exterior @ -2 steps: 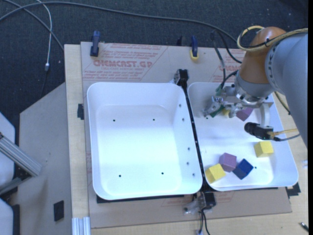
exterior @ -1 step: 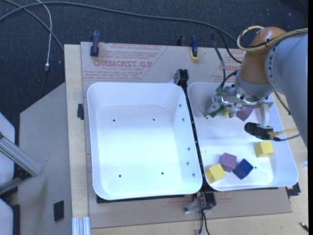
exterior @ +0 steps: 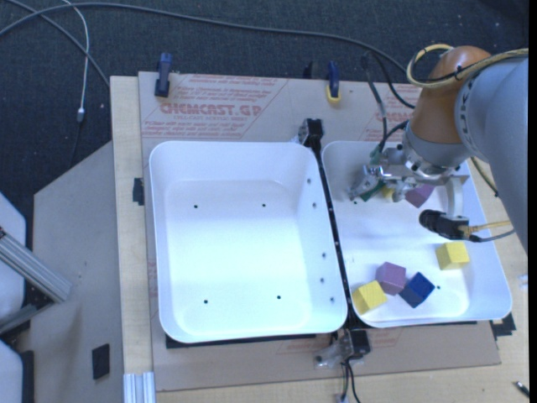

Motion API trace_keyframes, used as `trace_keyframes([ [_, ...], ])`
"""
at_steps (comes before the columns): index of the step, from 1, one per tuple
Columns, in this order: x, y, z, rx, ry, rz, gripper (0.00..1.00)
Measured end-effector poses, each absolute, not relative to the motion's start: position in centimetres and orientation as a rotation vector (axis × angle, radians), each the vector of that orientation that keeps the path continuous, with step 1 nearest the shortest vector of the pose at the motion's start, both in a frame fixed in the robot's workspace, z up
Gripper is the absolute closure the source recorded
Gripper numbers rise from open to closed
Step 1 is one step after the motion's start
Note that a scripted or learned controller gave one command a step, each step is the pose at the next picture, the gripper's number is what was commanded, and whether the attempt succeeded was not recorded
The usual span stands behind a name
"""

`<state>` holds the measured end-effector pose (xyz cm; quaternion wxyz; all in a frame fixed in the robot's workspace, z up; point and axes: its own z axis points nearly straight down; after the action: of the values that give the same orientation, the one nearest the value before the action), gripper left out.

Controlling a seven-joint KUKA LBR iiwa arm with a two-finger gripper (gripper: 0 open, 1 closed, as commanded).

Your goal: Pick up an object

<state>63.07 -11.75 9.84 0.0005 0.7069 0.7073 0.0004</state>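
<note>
I cannot tell how my gripper (exterior: 375, 183) is set; it is low in the right bin (exterior: 482, 305), near the back wall, and the wrist hides it. A mauve block (exterior: 419, 195) lies just beside it, partly under the wrist, with something yellow-green (exterior: 388, 191) close by that I cannot make out. Nothing visibly sits in my grasp. To do this well, I judge I should centre over one block, square to its faces, and descend straight, avoiding the wall. Easier targets lie near the front: a yellow cube (exterior: 369, 296), purple block (exterior: 391, 274) and blue cube (exterior: 417, 290) clustered touching, and a second yellow cube (exterior: 453, 254) standing apart. The left bin (exterior: 168, 225) lies beyond.
</note>
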Motion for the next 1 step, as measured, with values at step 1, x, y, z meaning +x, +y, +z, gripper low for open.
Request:
trace_keyframes([
  [1,63.07,-11.75,9.84,2.22,2.221,0.001,0.0],
])
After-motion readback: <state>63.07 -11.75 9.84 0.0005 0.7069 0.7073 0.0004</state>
